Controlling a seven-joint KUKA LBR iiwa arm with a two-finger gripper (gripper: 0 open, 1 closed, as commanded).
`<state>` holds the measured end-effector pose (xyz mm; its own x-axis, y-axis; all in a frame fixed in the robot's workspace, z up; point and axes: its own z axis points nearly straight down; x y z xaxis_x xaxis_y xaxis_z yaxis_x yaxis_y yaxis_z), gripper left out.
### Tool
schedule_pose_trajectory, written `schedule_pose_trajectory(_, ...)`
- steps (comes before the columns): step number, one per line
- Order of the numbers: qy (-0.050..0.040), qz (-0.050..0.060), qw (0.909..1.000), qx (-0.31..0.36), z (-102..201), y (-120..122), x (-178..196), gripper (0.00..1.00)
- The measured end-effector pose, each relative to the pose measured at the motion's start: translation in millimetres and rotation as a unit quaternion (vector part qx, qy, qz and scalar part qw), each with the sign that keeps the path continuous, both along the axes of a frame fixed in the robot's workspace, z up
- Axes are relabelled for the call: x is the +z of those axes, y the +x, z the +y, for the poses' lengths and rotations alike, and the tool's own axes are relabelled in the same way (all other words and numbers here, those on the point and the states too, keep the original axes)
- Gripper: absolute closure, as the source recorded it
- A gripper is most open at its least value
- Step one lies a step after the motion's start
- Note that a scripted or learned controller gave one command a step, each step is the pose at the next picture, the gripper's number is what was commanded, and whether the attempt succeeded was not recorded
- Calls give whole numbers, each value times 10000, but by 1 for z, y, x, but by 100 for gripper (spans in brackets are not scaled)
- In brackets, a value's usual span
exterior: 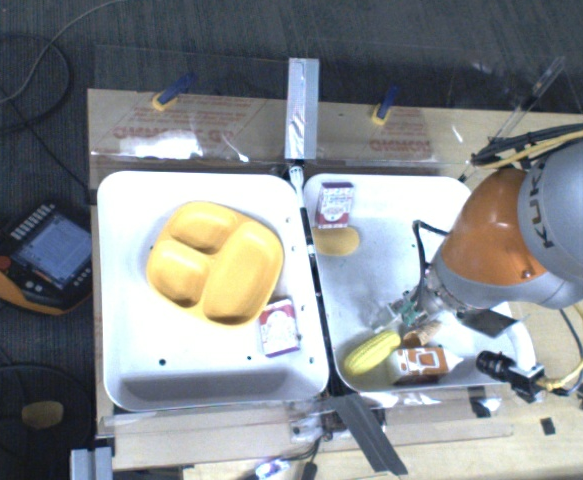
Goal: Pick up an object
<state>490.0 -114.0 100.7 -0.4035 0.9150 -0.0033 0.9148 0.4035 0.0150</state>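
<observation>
Down in the right bin (371,268), toward its near edge, the gripper (408,313) sits low among a small cluster of things — just above a yellow banana-shaped toy (371,352) and a brown-and-orange carton (419,364) that lie side by side against the front wall. The orange-banded wrist (491,248) hangs over it and hides much of the tool, so whether the pincer is spread or pressed together cannot be told, and nothing can be seen between its tips.

Farther back in the same bin stand a small red-and-white box (335,205) and, just in front of it, a flat tan disc (340,241). The left bin (131,368) holds a large yellow lobed cushion (214,261) with another red-and-white packet (279,328) beside its near right corner.

As a judgement: the task looks early to midway — the arm is down at a likely target, the banana or the carton, but both rest on the bin floor. Closing, securing and lifting remain.
</observation>
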Motion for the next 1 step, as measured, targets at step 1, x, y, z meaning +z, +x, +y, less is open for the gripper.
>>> schedule_pose_trajectory(1,1,4,10000,-2,0,0,0,0)
